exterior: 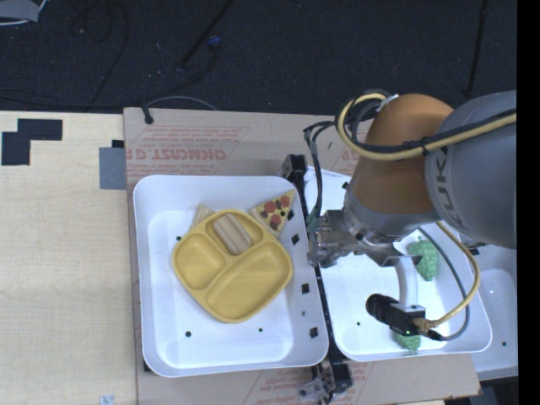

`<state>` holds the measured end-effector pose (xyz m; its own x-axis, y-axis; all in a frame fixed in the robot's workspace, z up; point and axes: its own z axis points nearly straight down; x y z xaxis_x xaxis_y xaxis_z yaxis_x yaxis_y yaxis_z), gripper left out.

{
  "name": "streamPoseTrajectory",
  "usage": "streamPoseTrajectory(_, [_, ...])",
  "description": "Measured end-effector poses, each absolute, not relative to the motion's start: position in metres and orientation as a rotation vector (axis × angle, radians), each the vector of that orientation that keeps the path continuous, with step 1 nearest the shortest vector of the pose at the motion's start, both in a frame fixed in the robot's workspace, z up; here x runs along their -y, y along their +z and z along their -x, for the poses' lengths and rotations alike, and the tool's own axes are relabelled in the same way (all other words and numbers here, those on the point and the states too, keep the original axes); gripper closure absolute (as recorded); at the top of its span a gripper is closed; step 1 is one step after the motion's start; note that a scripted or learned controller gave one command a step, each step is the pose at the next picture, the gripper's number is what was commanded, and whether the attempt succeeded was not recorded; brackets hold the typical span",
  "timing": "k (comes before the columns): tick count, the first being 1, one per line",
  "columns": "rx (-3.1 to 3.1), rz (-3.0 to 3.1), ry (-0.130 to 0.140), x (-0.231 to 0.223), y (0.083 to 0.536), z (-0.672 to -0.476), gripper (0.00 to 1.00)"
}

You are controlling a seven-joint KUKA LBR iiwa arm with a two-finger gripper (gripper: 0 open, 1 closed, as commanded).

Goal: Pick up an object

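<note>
Gripper (324, 248) hangs over the left edge of the right shallow white bin (354, 327), and I can't tell if it's spread or clamped (the grey arm hides it). Closest candidate is the small toy pizza slice (276, 210) in the left white bin (160, 226), touching the yellow divided plastic plate (240, 289). It looks light, stiff and flat, so I'd pinch across its width.
</note>
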<state>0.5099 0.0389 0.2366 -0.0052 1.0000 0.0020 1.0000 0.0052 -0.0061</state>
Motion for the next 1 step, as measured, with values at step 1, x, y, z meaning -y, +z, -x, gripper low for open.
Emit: streamPoseTrajectory(1, [2.223,2.216,0.004,-0.0932,0.2434,-0.5025,1.00])
